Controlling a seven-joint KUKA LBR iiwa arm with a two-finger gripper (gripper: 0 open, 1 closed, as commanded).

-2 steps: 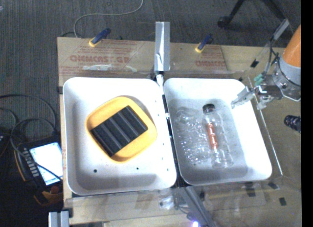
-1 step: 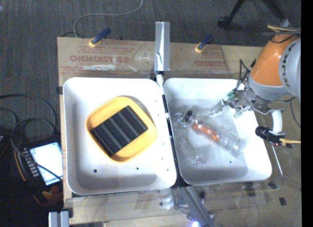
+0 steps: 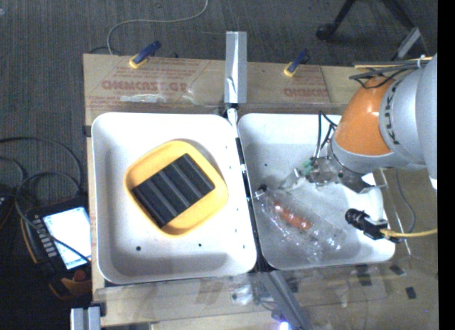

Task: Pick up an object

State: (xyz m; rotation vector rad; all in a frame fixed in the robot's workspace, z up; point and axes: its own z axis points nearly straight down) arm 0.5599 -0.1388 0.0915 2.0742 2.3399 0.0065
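A clear plastic bottle [image 3: 298, 223] with something orange-red inside lies slanted across the right bin [image 3: 274, 140], from its left wall toward the front right. My gripper [image 3: 315, 172] hangs low in this bin, just above and behind the bottle's upper end, under the orange-banded wrist [image 3: 364, 126]. A yellow pad with a black ribbed top [image 3: 176, 186] rests tilted in the middle of the left bin [image 3: 114, 144].
The ridge between the two bins [image 3: 242, 179] runs just left of the bottle. A metal post [image 3: 235, 65] stands behind the bins on a cardboard sheet held by two blue-and-yellow clamps [image 3: 144, 54]. A tablet and cables [image 3: 60, 232] lie on the floor at left.
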